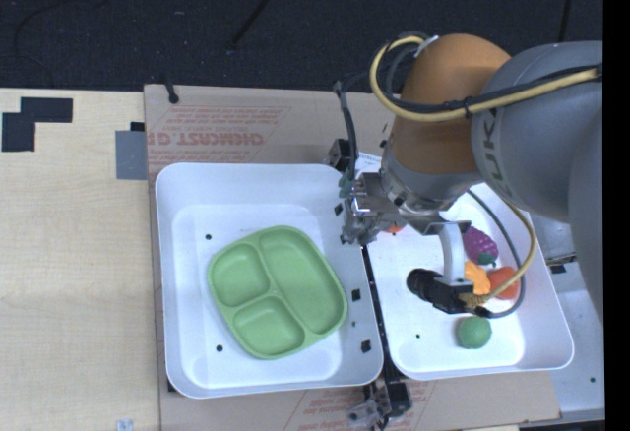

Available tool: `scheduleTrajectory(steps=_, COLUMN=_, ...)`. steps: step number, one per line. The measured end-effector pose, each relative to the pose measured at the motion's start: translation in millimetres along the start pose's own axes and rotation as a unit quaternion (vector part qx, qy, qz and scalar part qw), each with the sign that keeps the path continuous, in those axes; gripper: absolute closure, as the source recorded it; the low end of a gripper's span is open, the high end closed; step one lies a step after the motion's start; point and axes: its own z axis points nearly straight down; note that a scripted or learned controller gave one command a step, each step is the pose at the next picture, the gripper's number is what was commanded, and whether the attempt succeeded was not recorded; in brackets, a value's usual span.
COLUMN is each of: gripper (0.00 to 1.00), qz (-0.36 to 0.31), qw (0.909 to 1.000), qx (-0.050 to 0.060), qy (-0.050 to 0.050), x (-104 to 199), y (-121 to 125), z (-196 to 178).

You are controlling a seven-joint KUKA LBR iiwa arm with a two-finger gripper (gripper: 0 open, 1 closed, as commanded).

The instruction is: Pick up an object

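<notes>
The gripper (356, 215) stands just right of the green divided plate (279, 291), above the plate's far corner. Whether it is released or clenched cannot be told. Well right of the plate, in the right bin (551, 352), lie a green ball (473, 332), a purple piece (480, 244) and an orange piece (478, 277).

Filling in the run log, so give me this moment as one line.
end effector: above the seam between bins | left bin: green divided plate | right bin: green ball, purple toy, orange toy
</notes>
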Motion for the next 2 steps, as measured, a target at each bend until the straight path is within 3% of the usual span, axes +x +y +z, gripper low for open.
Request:
scheduleTrajectory(steps=1, gripper=1.00, qz=0.000, qw=1.0000, qx=-0.001, qy=0.000, x=51.1, y=-7.5, z=-2.2)
scheduleTrajectory(steps=2, gripper=0.00, qz=0.002, qw=1.0000, qx=-0.001, qy=-0.001, x=49.0, y=-7.2, z=-2.3)
